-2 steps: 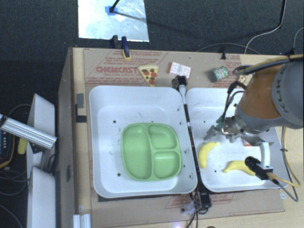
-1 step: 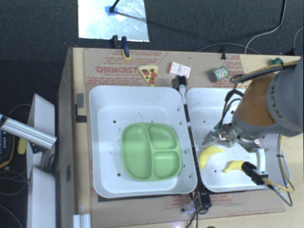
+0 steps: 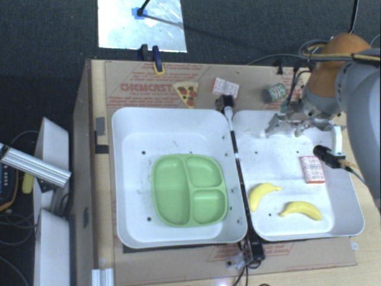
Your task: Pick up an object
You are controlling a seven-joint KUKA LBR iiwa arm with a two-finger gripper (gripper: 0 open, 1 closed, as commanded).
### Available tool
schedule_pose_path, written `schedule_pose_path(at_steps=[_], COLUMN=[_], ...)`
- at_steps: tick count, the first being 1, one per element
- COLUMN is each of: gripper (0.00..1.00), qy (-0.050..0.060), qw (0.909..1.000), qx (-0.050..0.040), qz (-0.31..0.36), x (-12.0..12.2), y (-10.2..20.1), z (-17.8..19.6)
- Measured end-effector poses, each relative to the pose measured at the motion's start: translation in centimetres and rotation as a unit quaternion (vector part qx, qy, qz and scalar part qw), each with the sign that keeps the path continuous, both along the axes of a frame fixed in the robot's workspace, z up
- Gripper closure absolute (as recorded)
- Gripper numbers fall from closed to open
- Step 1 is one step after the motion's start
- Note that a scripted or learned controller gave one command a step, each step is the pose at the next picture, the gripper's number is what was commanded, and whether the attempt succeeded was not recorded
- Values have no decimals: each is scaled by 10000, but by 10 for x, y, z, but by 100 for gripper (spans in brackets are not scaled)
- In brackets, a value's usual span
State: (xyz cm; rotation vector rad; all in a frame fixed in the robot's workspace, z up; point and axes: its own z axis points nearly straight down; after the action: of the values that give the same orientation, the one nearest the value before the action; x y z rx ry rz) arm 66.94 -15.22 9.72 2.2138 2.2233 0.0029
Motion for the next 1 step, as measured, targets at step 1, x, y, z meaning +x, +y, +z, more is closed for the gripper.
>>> schedule_pose_path(at_steps=[1], gripper=[0], qy=[-8], qw=[10000], qx=[-10], qz=[-14], x=[-58], y=[-56], z=[84])
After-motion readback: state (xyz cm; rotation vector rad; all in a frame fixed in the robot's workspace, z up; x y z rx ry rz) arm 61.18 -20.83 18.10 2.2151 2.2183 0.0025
